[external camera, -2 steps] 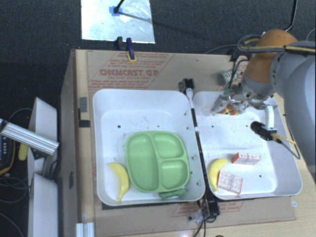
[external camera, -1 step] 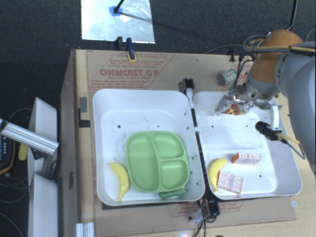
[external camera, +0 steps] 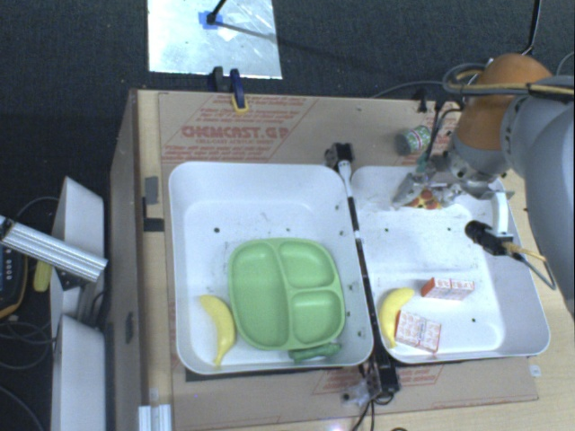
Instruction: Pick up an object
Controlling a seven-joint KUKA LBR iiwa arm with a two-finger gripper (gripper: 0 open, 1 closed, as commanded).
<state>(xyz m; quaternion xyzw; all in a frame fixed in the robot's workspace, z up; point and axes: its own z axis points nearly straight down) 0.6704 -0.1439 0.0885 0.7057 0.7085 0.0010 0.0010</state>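
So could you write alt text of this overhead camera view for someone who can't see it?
A grey robot arm's gripper reaches down at the far edge of the right bin, which holds a banana and two small red-and-white boxes. The left bin holds a green divided plate and another banana.

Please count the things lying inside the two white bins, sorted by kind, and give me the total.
Bananas: 2 (left bin, right bin)
Green divided plate: 1
Red-and-white boxes: 2
Small thing under the gripper: 1, too hidden to name
Total: 6
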